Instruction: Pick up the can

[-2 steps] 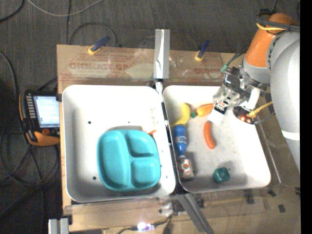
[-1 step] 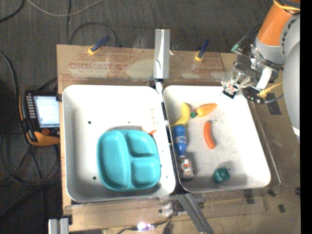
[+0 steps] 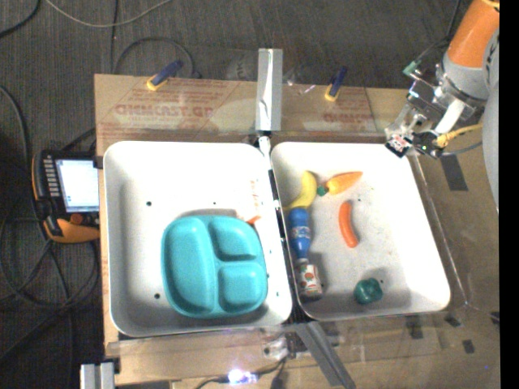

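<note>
The can (image 3: pixel 309 280) is small, with a red and white label, and lies on its side at the front left of the right bin (image 3: pixel 405 217), against the bin's left wall. My gripper (image 3: pixel 409 134) hangs above the right bin's far right corner, well away from the can, at the end of the grey arm with the orange band (image 3: pixel 474 31). Nothing shows between its fingers.
In the right bin lie a blue bottle (image 3: pixel 299 230), a banana (image 3: pixel 306 189), a carrot (image 3: pixel 343 182), an orange chilli (image 3: pixel 349 224) and a dark green ball (image 3: pixel 367 292). The left bin (image 3: pixel 138 177) holds a teal divided plate (image 3: pixel 215 266). A handheld pendant (image 3: pixel 69 191) sits at far left.
</note>
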### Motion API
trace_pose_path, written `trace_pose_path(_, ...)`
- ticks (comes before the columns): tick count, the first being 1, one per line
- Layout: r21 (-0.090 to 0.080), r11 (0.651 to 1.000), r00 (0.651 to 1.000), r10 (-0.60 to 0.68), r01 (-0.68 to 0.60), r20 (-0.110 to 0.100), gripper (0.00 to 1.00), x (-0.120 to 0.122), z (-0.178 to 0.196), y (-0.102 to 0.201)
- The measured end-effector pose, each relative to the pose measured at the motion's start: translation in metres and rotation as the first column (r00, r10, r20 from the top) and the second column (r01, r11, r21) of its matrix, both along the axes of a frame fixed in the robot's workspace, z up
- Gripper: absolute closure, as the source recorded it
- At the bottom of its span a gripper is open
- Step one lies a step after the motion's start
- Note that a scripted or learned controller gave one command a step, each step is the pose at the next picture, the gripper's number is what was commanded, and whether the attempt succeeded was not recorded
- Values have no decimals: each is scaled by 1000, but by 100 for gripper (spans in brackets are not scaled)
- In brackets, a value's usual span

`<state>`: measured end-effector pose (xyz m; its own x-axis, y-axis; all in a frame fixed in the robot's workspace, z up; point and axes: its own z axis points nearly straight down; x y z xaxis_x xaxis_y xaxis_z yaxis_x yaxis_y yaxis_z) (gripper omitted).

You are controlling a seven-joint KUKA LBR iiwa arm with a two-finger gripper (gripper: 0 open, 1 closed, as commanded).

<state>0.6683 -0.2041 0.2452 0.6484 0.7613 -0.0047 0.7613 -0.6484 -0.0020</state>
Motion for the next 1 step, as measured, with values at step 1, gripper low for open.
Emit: trace_pose_path(1,1,997,997,-77,77,-3,100,-37,-112,6)
